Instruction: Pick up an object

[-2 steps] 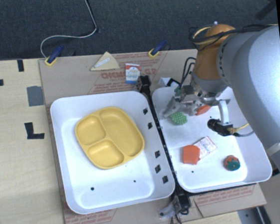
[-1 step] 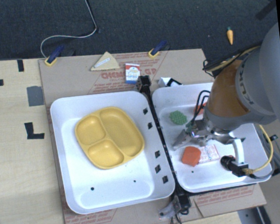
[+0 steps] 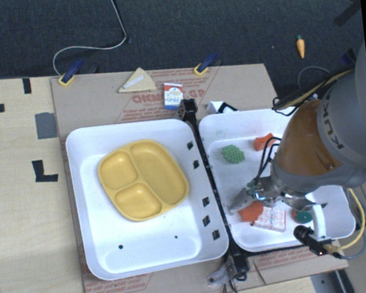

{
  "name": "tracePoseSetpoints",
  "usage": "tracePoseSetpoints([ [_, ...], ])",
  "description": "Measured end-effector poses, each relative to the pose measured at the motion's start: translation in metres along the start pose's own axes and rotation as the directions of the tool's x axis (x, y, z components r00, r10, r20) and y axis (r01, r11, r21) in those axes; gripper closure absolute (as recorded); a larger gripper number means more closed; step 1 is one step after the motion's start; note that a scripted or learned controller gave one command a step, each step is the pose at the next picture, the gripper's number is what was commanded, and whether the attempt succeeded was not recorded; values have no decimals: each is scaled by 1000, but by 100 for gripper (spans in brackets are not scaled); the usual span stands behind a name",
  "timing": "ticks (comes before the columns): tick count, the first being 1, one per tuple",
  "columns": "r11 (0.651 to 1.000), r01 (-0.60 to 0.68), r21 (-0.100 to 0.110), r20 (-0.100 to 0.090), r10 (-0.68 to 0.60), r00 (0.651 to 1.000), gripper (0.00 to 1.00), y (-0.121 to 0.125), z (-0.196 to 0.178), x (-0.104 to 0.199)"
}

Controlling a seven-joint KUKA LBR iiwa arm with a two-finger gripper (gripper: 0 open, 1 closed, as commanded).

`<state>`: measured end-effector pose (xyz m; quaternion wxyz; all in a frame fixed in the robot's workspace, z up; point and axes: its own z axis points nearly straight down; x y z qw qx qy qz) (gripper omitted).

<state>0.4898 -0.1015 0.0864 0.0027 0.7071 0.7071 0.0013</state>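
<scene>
Two shallow white bins are seen side by side on the bench: the left bin carries a yellow divided tray, and the right bin carries the loose items. The arm is reached in from the right and is lowered over the near half of the right bin, with the tool low above the bin floor. An orange-red object is noted just beside and slightly nearer the camera than the tool tip, apparently touching or almost touching it; this is judged the likeliest target. No item is seen between the fingers, so no grasp is recorded. Whether the tool is spread or pressed together cannot be told, as the tip is dark and partly hidden under the wrist. A flat printed packet lies just to the right of the orange-red object, partly under the arm. A green knobbly object lies well apart, toward the far side of the bin, and a small orange piece sits beside it to the right. A teal item is partly visible near the arm's base side. The long axis of the orange-red object cannot be made out. The coming move is judged to turn on a short shift toward the near edge.
</scene>
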Motion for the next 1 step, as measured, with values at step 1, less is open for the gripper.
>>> tracePoseSetpoints([
  [1,1000,0,3,0,0,1000,100,0,-9,0],
])
